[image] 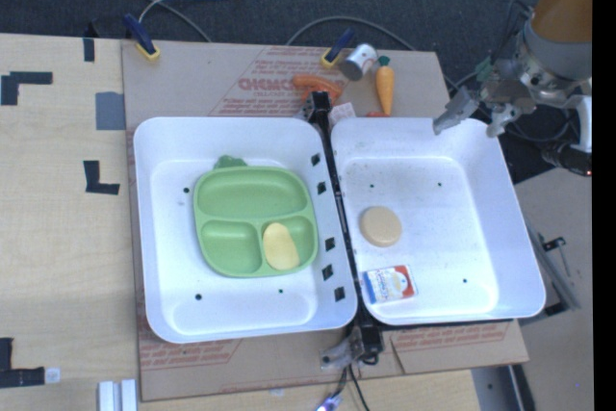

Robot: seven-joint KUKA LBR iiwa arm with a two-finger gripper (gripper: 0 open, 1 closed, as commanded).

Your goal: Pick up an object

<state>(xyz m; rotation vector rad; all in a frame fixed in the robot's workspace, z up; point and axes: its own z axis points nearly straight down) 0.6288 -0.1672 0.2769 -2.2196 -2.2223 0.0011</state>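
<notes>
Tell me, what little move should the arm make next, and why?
Probably swing in over the right bin and stop above the round tan cookie. The gripper hangs with open fingers above that bin's far corner, holding nothing, and the cookie lies by itself on the bin floor, apart from the small carton.

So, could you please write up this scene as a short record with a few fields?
left bin: green divided plate with a yellow piece in its lower right compartment
right bin: round tan biscuit; small red and white packet near the front edge
behind the bins: carrot on cardboard
gripper: open, above the right bin's back right corner, holding nothing
</notes>
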